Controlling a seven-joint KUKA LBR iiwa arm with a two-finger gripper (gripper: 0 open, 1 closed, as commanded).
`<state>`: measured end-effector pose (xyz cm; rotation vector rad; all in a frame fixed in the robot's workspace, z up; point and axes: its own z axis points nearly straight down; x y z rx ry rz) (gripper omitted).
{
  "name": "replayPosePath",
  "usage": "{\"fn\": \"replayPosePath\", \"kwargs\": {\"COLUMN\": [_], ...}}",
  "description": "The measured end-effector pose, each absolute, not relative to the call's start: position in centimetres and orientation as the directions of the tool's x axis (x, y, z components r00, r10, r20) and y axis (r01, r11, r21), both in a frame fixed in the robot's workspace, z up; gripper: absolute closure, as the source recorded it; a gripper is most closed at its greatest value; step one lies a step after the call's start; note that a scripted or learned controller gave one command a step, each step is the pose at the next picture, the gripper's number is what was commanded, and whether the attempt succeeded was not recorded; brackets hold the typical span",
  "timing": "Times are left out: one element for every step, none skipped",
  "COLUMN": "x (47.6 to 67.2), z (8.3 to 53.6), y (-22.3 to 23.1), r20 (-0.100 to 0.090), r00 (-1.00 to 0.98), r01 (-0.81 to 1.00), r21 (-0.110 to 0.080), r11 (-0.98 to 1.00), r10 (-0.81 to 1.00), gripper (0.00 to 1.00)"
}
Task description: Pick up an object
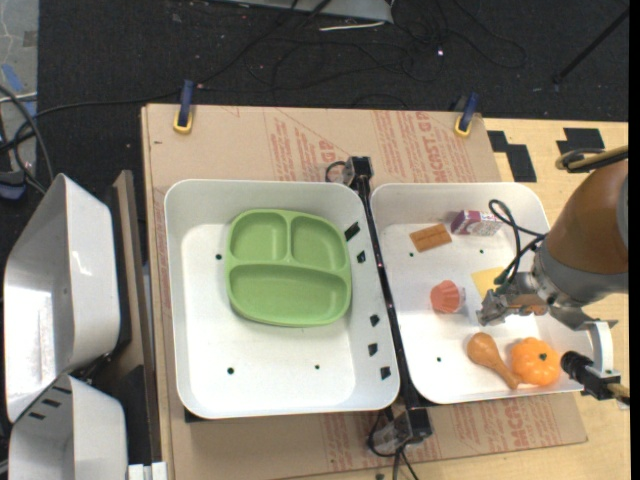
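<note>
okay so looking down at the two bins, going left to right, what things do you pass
green divided plate → tan card → red cup → purple carton → tan gourd → tool → orange pumpkin

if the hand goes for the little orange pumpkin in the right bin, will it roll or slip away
Probably. The orange pumpkin looks round and smooth, so it may roll when nudged and squirt out of a pinch. It looks like a light toy, easily shoved. The tan drumstick lying close beside it might get bumped too.
</note>
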<state>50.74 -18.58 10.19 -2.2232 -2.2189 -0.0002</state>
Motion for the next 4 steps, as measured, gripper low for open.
{"fn": "replayPosePath", "kwargs": {"x": [50.2,50.0,50.1,50.6], "z": [14.7,20.9,23.8,22.8], "y": [-19.1,-19.0,-19.0,-14.1], "r20": [-0.001,-0.002,-0.002,0.001], "r00": [0.003,-0.003,-0.003,-0.006], "r01": [1.000,1.000,1.000,1.000], "r21": [0.003,0.003,0.004,0.000], "r11": [-0.003,0.003,0.003,0.006], "r10": [1.000,1.000,1.000,1.000], "gripper": [1.00,1.00,1.00,1.00]}}
